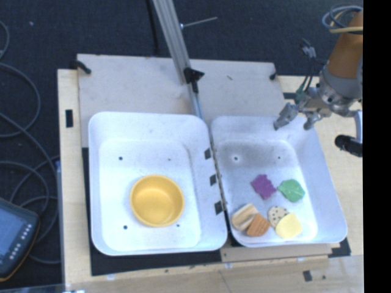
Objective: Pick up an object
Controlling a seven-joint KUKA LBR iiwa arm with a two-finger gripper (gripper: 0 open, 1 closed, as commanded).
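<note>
Hanging above the far edge of the right bin [317, 163], the gripper [296, 119] has nothing in it. Its two fingers are spread apart and point down, with only air between them. That looks like a hand getting ready to reach, so I think the picking has not started yet.

All the little toys sit together in the near part of the right bin, well away from the gripper. A purple block [263, 185] is closest to the gripper. Beside it is a green piece [292, 190]. Nearer the front edge of the bin are a tan block [244, 214], an orange piece [259, 226], a spotted cookie [278, 213] and a yellow piece [289, 226]. These four sit very close, some touching, so they may be hard to grab one at a time.

The purple block and the green piece have more room around them. I think one of those would be the easiest to pick, because the fingers can fit on both sides.

A yellow bowl [157, 200] sits by itself in the left bin [104, 163], far from the gripper. A metal pole [174, 35] stands behind the right bin, near where the two bins meet.
</note>
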